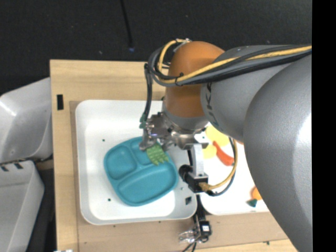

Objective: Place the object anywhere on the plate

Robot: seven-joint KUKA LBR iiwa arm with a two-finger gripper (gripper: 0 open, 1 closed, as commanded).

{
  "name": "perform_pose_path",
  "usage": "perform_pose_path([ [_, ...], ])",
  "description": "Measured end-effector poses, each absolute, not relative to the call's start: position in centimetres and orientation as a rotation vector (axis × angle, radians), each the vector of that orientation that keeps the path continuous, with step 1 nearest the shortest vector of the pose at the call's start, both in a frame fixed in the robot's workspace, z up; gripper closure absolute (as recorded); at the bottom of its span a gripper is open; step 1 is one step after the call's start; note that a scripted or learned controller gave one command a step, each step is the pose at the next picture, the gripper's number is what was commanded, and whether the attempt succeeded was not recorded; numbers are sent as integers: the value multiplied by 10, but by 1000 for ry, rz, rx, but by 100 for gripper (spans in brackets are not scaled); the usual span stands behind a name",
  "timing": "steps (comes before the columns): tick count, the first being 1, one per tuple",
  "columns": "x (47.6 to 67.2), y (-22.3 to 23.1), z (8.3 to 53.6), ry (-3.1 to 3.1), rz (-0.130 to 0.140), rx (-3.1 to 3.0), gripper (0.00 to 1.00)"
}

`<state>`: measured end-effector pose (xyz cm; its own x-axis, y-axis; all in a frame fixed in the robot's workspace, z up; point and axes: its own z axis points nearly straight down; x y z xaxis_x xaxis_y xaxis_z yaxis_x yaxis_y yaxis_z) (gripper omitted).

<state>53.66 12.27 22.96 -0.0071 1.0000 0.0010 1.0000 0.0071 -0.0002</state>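
A blue divided plate (137,175) lies in the left white bin (94,140). A small green ridged object (156,155) sits at the plate's upper right rim, right under the gripper (153,140). The gripper hangs from the orange wrist band and hovers over that corner of the plate. The arm's bulk hides the gap between the gripper and the green object, so contact is unclear.
The right white bin (231,206) holds a yellow piece (215,140), an orange piece (224,156) and a small orange and teal item (254,196). Black cables (210,185) loop below the wrist. The grey arm covers most of the right side.
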Motion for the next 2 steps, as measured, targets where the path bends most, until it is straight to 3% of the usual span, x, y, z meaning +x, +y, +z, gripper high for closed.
perform_pose_path([
  [1, 543, 173, 248, -2229, -3, -2213, 100],
  [2, 543, 170, 247, -2225, 2, -2217, 0],
])
